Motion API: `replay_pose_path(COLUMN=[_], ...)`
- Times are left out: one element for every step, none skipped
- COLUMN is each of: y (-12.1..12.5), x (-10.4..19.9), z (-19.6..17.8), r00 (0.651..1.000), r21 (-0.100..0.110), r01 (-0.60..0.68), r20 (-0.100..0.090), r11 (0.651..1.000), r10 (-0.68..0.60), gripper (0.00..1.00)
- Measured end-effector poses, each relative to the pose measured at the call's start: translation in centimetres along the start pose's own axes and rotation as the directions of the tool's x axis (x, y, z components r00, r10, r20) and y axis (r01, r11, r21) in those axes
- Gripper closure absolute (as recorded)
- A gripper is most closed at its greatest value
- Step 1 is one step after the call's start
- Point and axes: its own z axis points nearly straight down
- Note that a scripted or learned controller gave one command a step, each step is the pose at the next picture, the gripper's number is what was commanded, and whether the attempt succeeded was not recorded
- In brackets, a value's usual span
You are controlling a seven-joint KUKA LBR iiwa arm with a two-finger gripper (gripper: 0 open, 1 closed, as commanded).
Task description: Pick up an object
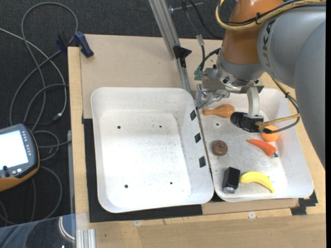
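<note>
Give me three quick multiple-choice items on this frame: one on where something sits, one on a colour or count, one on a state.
1. Where does the banana lie?
A. In the left bin
B. In the right bin, near its front edge
C. On the bench outside the bins

2. What colour is the round flat object near the divider between the bins?
A. Brown
B. Blue
C. White

3. How does the pear-shaped tan object stand to the gripper?
A. Lifted clear above the bench
B. Lying in the left bin, far from it
C. Lying on the right bin floor just below it

Answers: 1 B, the banana rests beside the black block at the front of the right bin. 2 A, it is plainly brown against the white floor. 3 C, it lies on the bin floor directly under the gripper.
</note>
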Motion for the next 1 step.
replay_pose_path(y=[2.11], x=[5.21], z=[-1.21], r00=[1.0], r21=[-0.002], r01=[0.001], r20=[-0.001], r11=[1.0], r10=[-0.001], gripper=[1.0])
